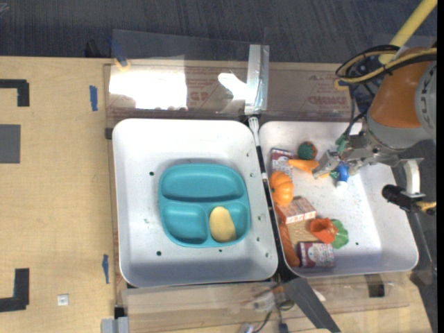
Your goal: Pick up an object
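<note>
My gripper [330, 166] hangs over the upper middle of the right bin [388, 245], reaching in from the right. A small blue piece [341, 176] shows right at its tip; I cannot tell whether it is held. Just left of the gripper lie an orange carrot [302, 164] and a round green-and-orange item [306, 149]. Further down the bin's left side lie an orange pumpkin [281, 187], a tan box [298, 212], a red pepper [320, 227] with a green top, and a dark red can [316, 254].
The left bin [139, 151] holds a teal divided plate [198, 186] with a yellow potato [222, 224] in its lower right compartment. A clear plastic sheet and metal bracket [255, 78] stand behind the bins. Cables and the orange-banded arm [402, 96] crowd the upper right.
</note>
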Robot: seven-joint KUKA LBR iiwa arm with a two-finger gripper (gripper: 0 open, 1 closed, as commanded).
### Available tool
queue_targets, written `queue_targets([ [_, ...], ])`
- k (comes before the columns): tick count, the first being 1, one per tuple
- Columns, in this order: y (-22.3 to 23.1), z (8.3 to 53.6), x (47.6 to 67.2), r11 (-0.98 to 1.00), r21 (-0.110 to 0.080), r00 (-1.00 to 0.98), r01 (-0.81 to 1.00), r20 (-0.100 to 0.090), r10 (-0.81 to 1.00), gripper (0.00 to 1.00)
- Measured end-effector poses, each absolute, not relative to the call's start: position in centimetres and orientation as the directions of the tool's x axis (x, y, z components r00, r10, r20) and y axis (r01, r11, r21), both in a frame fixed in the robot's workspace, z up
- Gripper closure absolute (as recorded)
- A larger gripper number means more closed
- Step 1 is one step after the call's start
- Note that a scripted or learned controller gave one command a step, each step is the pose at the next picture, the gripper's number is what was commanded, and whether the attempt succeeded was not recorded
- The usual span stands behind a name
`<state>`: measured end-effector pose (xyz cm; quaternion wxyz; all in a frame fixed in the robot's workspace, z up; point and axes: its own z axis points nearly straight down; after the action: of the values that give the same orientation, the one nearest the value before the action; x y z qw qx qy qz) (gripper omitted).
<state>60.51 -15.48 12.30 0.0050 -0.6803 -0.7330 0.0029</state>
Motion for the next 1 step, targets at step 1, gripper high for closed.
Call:
queue_targets([
  [1,-17.2,11.51,63.37,0.074,0.02,-0.074,0.997,-0.006,0.997,0.0],
])
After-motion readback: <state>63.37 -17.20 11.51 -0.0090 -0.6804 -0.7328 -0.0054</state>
